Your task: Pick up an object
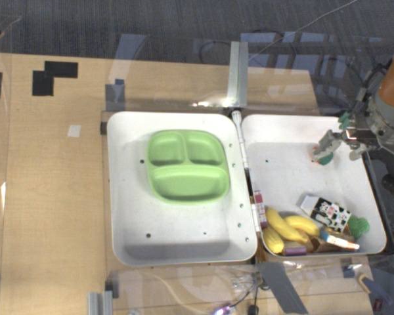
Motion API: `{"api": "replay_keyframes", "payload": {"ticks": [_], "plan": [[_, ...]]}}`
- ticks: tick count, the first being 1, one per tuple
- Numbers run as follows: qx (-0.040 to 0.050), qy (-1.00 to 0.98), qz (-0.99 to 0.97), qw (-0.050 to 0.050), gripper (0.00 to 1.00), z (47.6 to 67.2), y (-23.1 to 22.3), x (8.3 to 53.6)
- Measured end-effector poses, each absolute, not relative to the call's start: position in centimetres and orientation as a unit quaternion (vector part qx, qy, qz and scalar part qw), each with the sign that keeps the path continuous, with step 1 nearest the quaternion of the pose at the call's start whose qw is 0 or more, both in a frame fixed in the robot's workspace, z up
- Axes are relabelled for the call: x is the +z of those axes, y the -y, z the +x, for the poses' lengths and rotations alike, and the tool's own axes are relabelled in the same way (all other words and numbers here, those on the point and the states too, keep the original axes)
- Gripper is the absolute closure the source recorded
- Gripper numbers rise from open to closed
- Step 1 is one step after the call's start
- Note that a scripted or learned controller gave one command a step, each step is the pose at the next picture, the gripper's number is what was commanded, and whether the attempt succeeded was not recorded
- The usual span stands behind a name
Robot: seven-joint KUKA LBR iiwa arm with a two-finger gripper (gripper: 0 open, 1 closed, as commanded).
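Your end effector hangs over the upper right part of the right bin, reaching in from the right, with the grey arm and its orange band just behind it at the frame's edge. You cannot tell from this angle whether it is spread or pressed together, since its tip is small and blurred, with a hint of green and red at the bottom that you cannot identify. Nothing is clearly seen held in it. The things you could pick up lie well apart from it, crowded into the right bin's lower edge: two yellow bananas lie side by side near the lower left corner, a small yellow rounded item sits just beside them against the bin wall, and a purple piece rests just below the bananas. To their right you see a small box with a black and white pattern, tilted, with a white end toward the bananas, a green rounded object just beside its right end, and a thin white stick-like item lying slantwise below the box. The left bin holds a green divided plate with three compartments, lying flat near its middle. Both bins sit touching side by side on the light wooden tabletop.
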State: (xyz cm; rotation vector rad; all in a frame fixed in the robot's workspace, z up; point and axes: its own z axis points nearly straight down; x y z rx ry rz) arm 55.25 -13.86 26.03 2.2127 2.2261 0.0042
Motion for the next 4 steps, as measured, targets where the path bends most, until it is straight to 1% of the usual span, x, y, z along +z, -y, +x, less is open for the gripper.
{"api": "replay_keyframes", "payload": {"ticks": [1, 2, 3, 4], "plan": [[0.0010, -0.710, 0.704, 0.002, 0.00, 64.6, 18.2, 10.3], [0.0018, -0.738, 0.675, 0.002, 0.00, 64.4, 15.3, 10.5], [0.0030, -0.732, 0.681, 0.005, 0.00, 63.1, 17.2, 8.9], [0.0055, -0.733, 0.680, 0.007, 1.00, 63.4, 17.0, 10.2]]}}
